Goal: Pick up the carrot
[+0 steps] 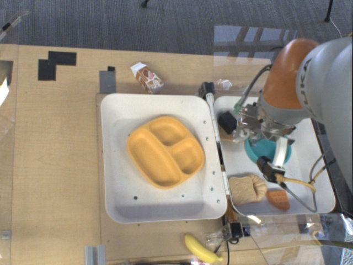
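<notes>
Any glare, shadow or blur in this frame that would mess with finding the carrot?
Camera view: even, soft light; the carrot is sharp and unglared at the right bin's near edge. Glare sits on clear sheeting by the bench's near-right corner and on a panel behind the arm. The arm blocks much of the right bin; soft shadow lies under the yellow tray.

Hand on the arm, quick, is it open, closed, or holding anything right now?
Hand: over the right bin, above the teal thing; open or closed cannot be told. The carrot lies apart.
</notes>
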Tool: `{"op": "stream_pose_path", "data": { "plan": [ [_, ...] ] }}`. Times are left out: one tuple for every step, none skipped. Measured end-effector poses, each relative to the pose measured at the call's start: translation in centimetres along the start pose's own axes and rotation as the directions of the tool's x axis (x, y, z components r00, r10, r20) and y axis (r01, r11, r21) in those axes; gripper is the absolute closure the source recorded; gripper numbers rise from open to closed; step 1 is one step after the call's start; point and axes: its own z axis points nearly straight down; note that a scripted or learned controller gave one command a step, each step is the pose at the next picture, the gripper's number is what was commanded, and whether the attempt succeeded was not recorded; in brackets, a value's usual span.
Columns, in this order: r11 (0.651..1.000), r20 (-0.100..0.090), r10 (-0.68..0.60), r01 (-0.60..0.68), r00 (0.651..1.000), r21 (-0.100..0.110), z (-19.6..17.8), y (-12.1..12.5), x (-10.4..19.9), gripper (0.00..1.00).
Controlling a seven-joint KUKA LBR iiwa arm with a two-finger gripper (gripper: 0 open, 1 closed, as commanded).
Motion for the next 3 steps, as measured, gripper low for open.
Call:
{"op": "stream_pose_path", "data": {
  "plan": [
    [1.0, 0.002, -0.002, 0.002, 1.0, -0.004, 9.4, 0.7, -6.6, 1.0],
    [0.881, 0.005, -0.472, 0.472, 0.881, -0.007, 9.5, -1.9, -9.1, 1.0],
    [0.991, -0.001, -0.132, 0.132, 0.991, -0.005, -0.2, 6.0, -2.9, 1.0]
  ]
}}
